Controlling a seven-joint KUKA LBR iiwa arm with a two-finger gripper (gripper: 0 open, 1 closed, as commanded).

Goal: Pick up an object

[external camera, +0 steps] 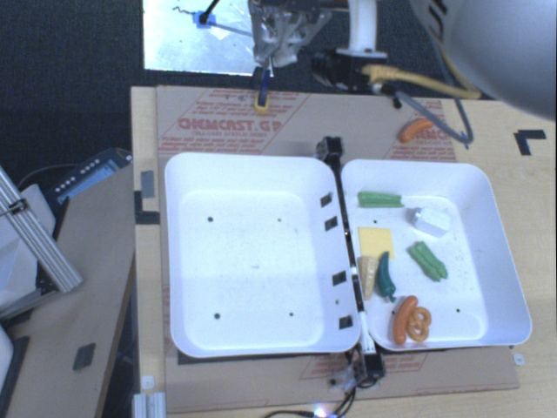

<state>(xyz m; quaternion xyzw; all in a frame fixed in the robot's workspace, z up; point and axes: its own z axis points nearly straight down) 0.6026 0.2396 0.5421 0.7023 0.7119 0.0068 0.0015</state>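
Bright, even light, soft focus, faint shadows

One overhead camera looks slantwise onto both bins (261, 168).

bins (252, 168): glossy white plastic | bench (218, 116): matt brown board | tool (277, 37): shiny metal

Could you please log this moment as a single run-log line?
pincer: raised beyond the bins' far edge, over the board | right bin: toys inside, including pretzel | orange toy: on board outside bins | task: not yet done
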